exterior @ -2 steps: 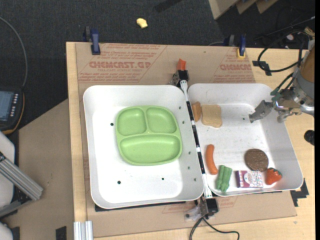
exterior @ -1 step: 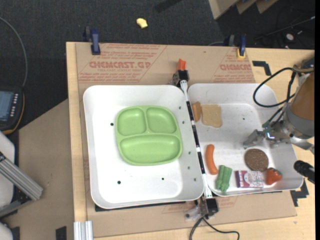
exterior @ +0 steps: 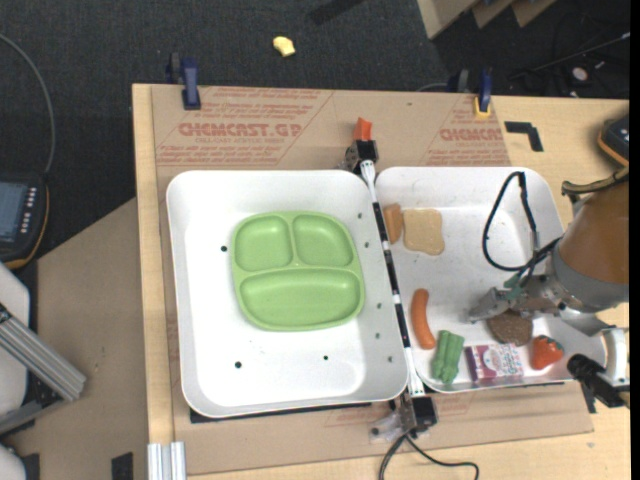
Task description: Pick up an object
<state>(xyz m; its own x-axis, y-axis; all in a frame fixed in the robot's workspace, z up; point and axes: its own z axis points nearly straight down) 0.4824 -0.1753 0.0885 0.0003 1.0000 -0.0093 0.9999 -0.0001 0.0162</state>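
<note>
At the lower edge of the frame, the bench's cardboard sheet (exterior: 250,438) shows bare below the bins, with a small black clamp and cable (exterior: 415,415) at the seam between them.

In the lower right of the frame, along the near wall of the right bin (exterior: 450,183), lie a green pickle-like piece (exterior: 447,357), a pink and white packet (exterior: 496,364) just beside it, and a red tomato-like piece (exterior: 545,353) further right. Just above the packet sits a brown round patty (exterior: 511,327). The gripper (exterior: 500,306) hangs right over the patty's upper edge, reaching in from the right; whether it is released or clenched cannot be told, and nothing can be seen held in it. The arm (exterior: 595,253) fills the right margin, with a black cable (exterior: 505,218) looping up from it over the bin.

Left of the gripper, an orange-red sausage (exterior: 423,318) lies near the divider. Further up, a tan slice of bread (exterior: 423,231) rests beside a small orange-brown piece (exterior: 392,224).

The left bin (exterior: 200,368) holds a green three-compartment plate (exterior: 297,270) at centre frame.

Beyond the bins, blue clamps (exterior: 187,80) grip the far edge, and a yellow scrap (exterior: 284,45) lies on the dark floor at the top.
</note>
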